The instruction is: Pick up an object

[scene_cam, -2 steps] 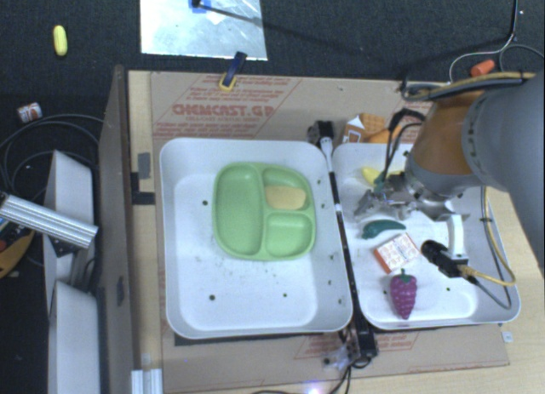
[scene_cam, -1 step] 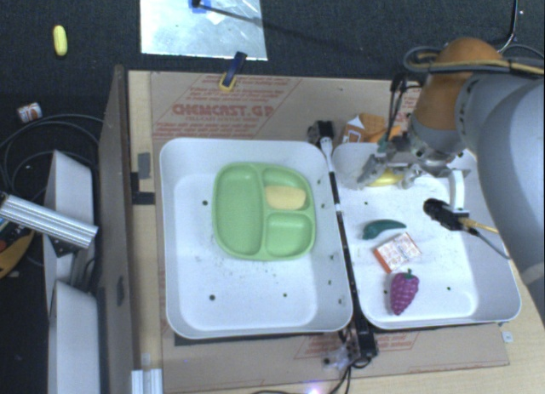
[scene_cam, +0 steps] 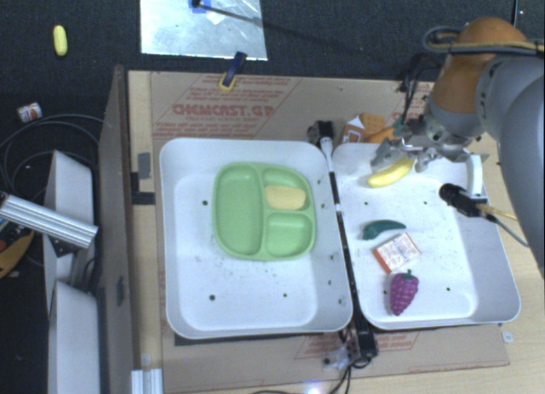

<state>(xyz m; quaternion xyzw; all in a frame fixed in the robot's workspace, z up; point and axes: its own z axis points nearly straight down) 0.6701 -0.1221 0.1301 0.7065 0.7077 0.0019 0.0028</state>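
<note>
The grey arm [scene_cam: 516,105] comes in from the right edge and bends down over the far corner of the right bin [scene_cam: 481,275], with its orange band [scene_cam: 470,65] sitting high above the wrist. The wrist tips downward and to the left, which sets the claw [scene_cam: 407,151] low in that bin, right at the upper end of the banana [scene_cam: 389,174]. The banana lies slanted near the bin's far wall. It seems to meet the claw at its tip, but at this angle I cannot tell whether the claw is clenched, released or gripping the fruit.

Nearer the camera in the same bin, apart from each other, are a dark green piece [scene_cam: 383,229], a small red-and-white box [scene_cam: 397,253] and a purple grape bunch [scene_cam: 404,291]. The left bin [scene_cam: 196,300] holds a green divided plate [scene_cam: 255,214] with a yellow item [scene_cam: 285,197] in its upper right compartment. Both bins rest on the desk [scene_cam: 255,105].
</note>
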